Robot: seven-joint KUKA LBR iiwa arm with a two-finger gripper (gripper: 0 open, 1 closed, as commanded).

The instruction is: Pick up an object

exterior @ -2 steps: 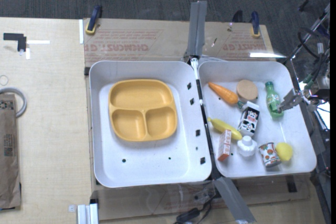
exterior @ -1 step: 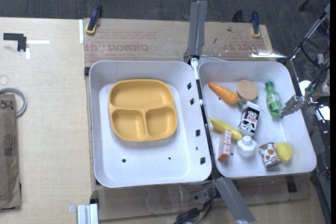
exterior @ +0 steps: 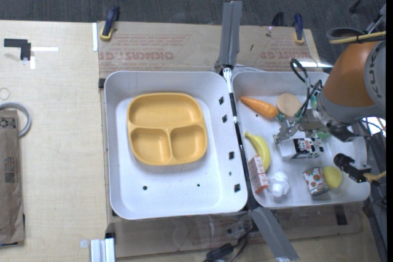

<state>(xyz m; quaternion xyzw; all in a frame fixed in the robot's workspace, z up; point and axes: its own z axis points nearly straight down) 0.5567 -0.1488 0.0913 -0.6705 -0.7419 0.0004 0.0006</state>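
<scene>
Gripper (exterior: 288, 129) low in right bin (exterior: 359, 196), finger state cannot be told. Just beside it lies a small white carton (exterior: 305, 146) with black-and-red print, between banana (exterior: 260, 148) and lemon (exterior: 332, 177)

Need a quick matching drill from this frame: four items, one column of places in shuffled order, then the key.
Items:
1. tray
2. carrot
3. banana
4. can

Places:
A. near edge of the right bin, beside a lemon
B. right bin, far-left part, next to a tan disc
C. middle of the left bin
D. right bin, along its left wall, below the carrot in the picture

Pairs: 1-C, 2-B, 3-D, 4-A
</scene>
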